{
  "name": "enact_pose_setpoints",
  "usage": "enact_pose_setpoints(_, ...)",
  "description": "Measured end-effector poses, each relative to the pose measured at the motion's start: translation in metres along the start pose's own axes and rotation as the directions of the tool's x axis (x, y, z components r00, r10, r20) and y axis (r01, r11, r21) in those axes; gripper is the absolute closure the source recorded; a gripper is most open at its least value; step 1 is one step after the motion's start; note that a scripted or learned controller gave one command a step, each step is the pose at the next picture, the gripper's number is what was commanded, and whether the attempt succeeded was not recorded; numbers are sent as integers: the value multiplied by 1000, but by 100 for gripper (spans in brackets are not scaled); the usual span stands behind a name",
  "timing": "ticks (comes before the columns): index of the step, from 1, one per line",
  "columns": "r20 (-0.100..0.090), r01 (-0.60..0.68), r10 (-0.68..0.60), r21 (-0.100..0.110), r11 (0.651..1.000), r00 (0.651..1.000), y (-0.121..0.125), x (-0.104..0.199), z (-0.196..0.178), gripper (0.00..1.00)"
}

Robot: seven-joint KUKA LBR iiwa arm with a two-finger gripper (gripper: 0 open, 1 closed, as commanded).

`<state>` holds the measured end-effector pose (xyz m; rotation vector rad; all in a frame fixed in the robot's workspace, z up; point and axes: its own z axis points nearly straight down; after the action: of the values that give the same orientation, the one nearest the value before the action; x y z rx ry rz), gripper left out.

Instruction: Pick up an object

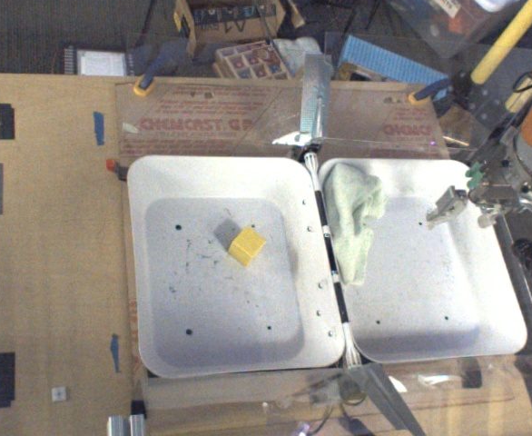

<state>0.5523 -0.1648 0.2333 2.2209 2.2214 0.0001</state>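
Lying near the middle of the left bin (157, 189), a yellow cube (247, 246) rests on the floor, tilted a little. A pale green cloth (351, 221) is bunched along the right bin's (493, 334) left wall. The gripper (461, 205) hovers over that bin's upper right part, well apart from both; nothing sits between its fingers, and I cannot tell their spread.

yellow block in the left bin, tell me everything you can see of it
The yellow block is a small cube-like piece, plain and matte, possibly foam or wood. It sits turned at an angle on the floor of the left bin, near the middle, casting a dark shadow to its upper left. Nothing else touches it.
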Motion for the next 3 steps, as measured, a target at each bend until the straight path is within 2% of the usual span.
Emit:
enact_pose_setpoints(1,2,214,-214,-3,977,977,115,50,126,0)
enact_pose_setpoints(2,4,215,-215,-6,977,977,116,50,115,100)
enact_pose_setpoints(3,2,389,-389,-2,921,921,115,58,18,100)
